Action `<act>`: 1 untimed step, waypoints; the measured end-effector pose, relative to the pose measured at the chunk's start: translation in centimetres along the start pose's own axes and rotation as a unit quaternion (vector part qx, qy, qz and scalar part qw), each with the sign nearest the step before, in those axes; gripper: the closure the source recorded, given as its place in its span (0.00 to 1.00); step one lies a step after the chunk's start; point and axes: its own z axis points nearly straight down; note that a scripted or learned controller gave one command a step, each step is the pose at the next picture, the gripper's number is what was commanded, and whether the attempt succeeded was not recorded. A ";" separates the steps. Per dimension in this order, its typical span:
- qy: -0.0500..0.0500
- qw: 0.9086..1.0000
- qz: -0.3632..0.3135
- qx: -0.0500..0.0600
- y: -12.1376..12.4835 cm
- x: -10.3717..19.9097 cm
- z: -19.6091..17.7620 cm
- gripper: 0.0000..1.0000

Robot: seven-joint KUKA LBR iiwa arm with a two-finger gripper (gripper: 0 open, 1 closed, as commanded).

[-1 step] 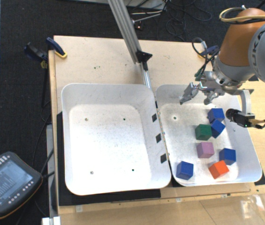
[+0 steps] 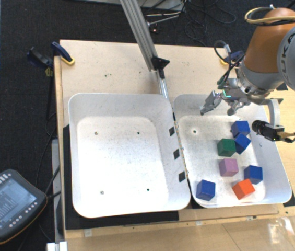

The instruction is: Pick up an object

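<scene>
Currently the gripper (image 2: 221, 105) is seen over the upper part of the right bin (image 2: 199, 140), hung from the grey arm with its orange band (image 2: 270, 41) reaching in from the right. Its two fingers (image 2: 209, 105) are spread apart, and nothing is seen between them. Bare white bin floor lies beneath them, and the blocks are found below and to the right of the fingertips.

Six small blocks are gathered in the right half of that bin. Closest to the gripper, a pair of blue cubes (image 2: 241, 134) is stacked or pressed together, the upper one tilted. Touching them on the left, a green cube (image 2: 226, 147) is set, dark and matte. Just below it, a pale purple cube (image 2: 228, 167) is placed. Further down, a blue cube (image 2: 253, 173) and an orange-red cube (image 2: 243, 188) lie side by side near the bin's lower right corner, and a lone blue cube (image 2: 205, 189) is set apart at the lower left of the bin. All are plain, solid-coloured, with sharp edges.

The left bin (image 2: 84, 140) is speckled with dark marks. A teach pendant (image 2: 6, 205) is seen at the lower left, off the bench.
</scene>
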 end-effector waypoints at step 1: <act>0.000 1.000 0.002 0.003 -0.1 -0.3 6.4 0.00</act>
